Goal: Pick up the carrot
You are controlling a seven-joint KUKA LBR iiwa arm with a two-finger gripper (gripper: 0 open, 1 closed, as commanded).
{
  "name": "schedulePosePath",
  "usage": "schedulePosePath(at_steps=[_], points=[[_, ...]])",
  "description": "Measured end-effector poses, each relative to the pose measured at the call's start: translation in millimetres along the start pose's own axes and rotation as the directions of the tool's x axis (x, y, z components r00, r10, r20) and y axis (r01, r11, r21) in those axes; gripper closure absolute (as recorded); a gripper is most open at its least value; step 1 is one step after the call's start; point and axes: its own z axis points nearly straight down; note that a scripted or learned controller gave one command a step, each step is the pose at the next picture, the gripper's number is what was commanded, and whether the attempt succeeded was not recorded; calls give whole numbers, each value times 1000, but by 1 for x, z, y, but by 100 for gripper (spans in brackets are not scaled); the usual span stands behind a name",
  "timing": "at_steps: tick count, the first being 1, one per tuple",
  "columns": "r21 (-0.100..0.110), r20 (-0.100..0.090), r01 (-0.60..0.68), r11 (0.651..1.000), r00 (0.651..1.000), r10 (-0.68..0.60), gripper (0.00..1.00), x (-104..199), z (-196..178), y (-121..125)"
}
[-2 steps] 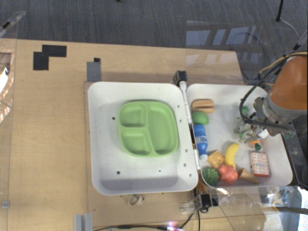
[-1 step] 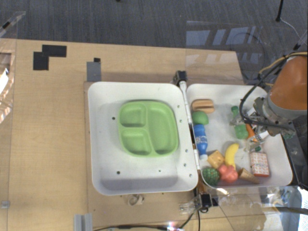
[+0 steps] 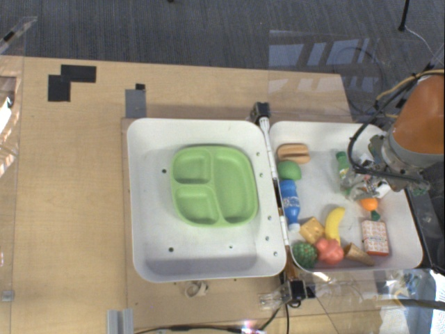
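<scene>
Wooden surface, two white bins. Gripper down in right bin, carrot just under it, orange bit poking out. We can't tell if gripper's got it. Lift not done yet, we reckon.

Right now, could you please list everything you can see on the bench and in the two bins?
Left bin: one, white, left half of the bench.
Divided plate: one, light green, middle of left bin.
Right bin: one, white, beside the left bin.
Hot dog: one, tan and brown, right bin's far left corner.
Green item: one, below the hot dog.
Bottle: one, blue and white, along right bin's left wall.
Banana: one, yellow, right bin's middle.
Carrot: one, orange, beneath the gripper.
Carton: one, red and white, near right.
Broccoli: one, green, near left corner.
Red item: one, beside broccoli.
Gripper: one, grey, over right bin.
</scene>
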Motion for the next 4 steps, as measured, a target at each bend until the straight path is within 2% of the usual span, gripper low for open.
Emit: schedulePosePath(at_steps=[1,2,3,4], points=[[-1,-1,1,1000,1000,-1,0,0,0,0],[-14,-5,177,984,984,-177,0,31,21,2],[-20,-14,345,938,938,-346,0,16,27,-6],[-10,-7,344,939,939,-344,100,12,13,-8]])
